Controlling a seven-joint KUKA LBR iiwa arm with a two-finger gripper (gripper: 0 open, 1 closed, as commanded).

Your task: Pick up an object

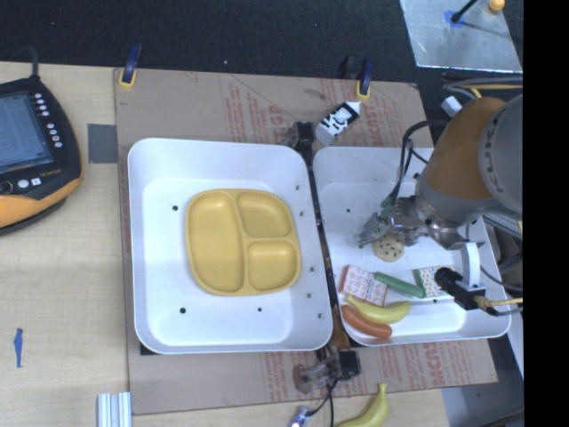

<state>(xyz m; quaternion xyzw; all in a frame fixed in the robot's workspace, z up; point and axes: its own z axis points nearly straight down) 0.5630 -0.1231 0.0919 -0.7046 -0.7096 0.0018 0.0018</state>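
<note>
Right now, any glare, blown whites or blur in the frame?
Camera view: left bin floor is nearly blown out, little surface detail; soft shadow lies along its left wall; yellow tray evenly lit, no hotspot; end effector and cookie look soft and murky under the arm's shade.

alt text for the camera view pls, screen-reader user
A grey arm's gripper hangs low in the right white bin beside a round brown cookie, above a yellow toy banana and red sausage. The left white bin bears a yellow divided plate.

Two white bins (pixel 142 238), one yellow divided plate (pixel 242 240), two bananas (pixel 380 310), one hot dog (pixel 365 325), one cookie (pixel 388 249), one green bean (pixel 397 284).
</note>
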